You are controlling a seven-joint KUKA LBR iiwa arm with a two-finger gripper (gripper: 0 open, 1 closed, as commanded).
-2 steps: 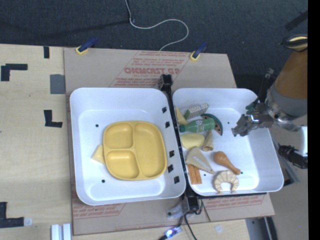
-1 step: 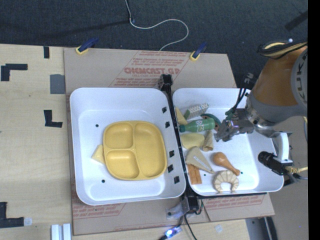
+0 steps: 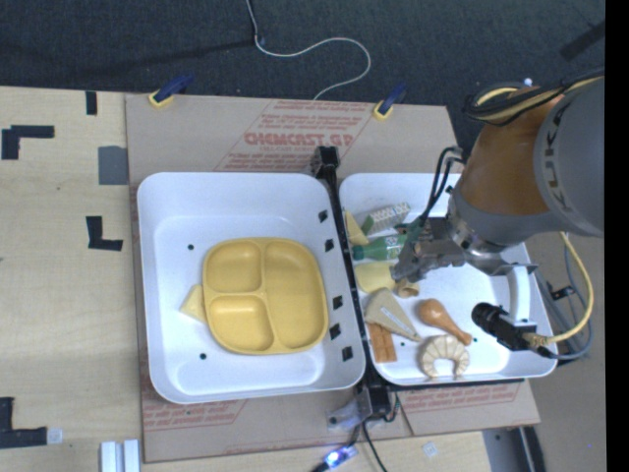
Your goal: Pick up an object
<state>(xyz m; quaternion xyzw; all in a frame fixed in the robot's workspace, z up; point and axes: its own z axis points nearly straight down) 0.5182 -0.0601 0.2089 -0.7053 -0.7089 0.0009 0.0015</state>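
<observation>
Pincer: my gripper (image 3: 408,271) hangs low in the right bin (image 3: 491,367), right of centre frame; fingers' state I cannot tell.
Objects: chicken drumstick (image 3: 438,316), croissant (image 3: 444,355), cheese wedge (image 3: 389,312) lie just below it.
Left bin (image 3: 167,214): yellow divided tray (image 3: 264,295).

A white cable (image 3: 313,49) is looping across dark carpet (image 3: 118,28) at the top, trailing down toward a brown cardboard sheet (image 3: 295,136) printed with red lettering. Blue-and-yellow clips (image 3: 170,88) and (image 3: 390,97) are gripping the sheet's upper corners. The cardboard is lying on a pale wooden counter (image 3: 59,293) marked with black tape pieces (image 3: 98,234) and a grey patch (image 3: 112,163). Black clamps (image 3: 325,161) are sitting along the seam where the two bins meet. At the lower edge, a small blue light (image 3: 339,457) is glowing beside dark wiring.
</observation>
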